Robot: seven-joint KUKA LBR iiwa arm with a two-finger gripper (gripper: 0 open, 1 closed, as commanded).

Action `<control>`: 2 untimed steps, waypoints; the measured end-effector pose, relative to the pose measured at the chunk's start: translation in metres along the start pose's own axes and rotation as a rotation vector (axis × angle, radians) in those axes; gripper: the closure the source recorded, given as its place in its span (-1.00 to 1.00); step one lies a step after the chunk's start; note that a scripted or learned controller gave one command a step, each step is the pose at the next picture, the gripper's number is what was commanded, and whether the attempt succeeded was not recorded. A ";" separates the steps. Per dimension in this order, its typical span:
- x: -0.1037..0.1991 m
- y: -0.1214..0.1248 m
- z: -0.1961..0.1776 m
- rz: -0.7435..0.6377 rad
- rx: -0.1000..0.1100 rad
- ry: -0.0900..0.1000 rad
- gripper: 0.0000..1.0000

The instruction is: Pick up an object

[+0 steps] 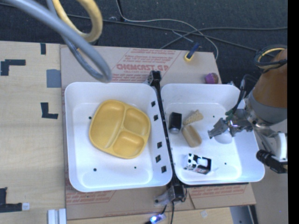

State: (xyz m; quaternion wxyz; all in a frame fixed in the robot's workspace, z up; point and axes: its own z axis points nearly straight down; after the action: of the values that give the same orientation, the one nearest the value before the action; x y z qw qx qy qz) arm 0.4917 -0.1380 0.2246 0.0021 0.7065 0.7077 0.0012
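Landmark = black divider strip running btwn the two bins. Biggest thing: cardboard sheet w/ red print, under both bins, sticking out past the divider's far end. Left bin, white & shallow, sits against the divider's left side; right bin against its right side. Arm, grey w/ orange band, comes in at the far right of the divider, over the right bin's right rim. Yellow sectioned plate lies flat in the left bin, just left of the divider, approx mid-length. Gripper hangs over the right bin's floor, well right of the divider, tips pointing toward it; can't tell if fingers are spread or closed, and nothing visible btwn them. Black-and-white box lies right of the divider toward its near end. Tan cylinder lies right of the divider approx mid-length, btwn divider & gripper, apart from the gripper. Tan wedge just beyond the cylinder. Black cylinder is closest to the divider, just right of it. Purple item on the cardboard outside the right bin, right of the divider's far end.
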 end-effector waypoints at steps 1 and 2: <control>0.000 -0.001 0.025 0.002 0.008 0.001 1.00; 0.050 0.009 0.028 -0.003 0.007 0.003 1.00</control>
State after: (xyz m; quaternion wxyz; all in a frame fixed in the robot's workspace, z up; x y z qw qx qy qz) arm 0.5006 -0.0876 0.1962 -0.0012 0.7052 0.7090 -0.0004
